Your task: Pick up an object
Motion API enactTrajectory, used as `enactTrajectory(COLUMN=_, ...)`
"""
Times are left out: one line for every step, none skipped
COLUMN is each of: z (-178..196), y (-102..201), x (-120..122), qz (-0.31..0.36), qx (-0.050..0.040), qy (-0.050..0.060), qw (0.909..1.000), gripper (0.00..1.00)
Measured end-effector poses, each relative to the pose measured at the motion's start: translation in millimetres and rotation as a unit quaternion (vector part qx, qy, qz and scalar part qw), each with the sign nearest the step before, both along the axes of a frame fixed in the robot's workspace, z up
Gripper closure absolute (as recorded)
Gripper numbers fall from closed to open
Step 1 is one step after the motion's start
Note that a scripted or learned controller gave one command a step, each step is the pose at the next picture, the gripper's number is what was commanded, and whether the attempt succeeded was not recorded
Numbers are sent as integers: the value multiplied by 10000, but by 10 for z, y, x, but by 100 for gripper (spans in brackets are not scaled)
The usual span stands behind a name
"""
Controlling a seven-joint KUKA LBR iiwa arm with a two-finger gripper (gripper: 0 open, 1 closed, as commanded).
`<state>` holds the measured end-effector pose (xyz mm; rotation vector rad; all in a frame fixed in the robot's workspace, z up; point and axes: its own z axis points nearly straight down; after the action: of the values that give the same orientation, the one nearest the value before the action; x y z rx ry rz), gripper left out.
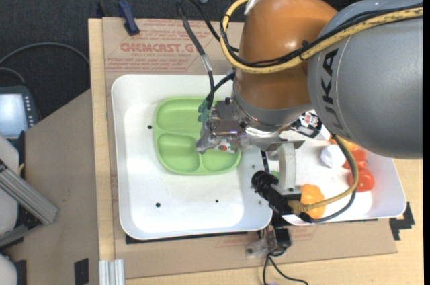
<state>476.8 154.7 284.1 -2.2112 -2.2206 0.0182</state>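
Observation:
A light green divided plate (178,137) lies in the left white bin (134,163), toward its back right. My gripper (218,137) hangs low over the plate's right edge, at the wall between the two bins. The grey and orange wrist above it hides the gripper's tip and the plate's right rim. Nothing visibly hangs from the gripper.
The right bin (390,204) holds a red piece (360,171), a small white piece (330,156), an orange piece (313,196) near the front and a black-and-white item (309,120). The arm covers most of that bin. Cables loop around the wrist. A cardboard sheet (154,42) lies under both bins.

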Motion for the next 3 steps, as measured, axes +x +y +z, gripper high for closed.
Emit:
enactTrajectory(z=-27, y=628, x=15, qz=13, qx=24, qy=-71, qw=10000, gripper=100)
enactTrajectory(z=1620, y=703, x=276, qz=-6, qx=58, qy=-165, qw=9998, gripper=100)
enactTrajectory(z=1489, y=19, x=388, qz=-58, qx=4, qy=-51, qw=10000, gripper=100)
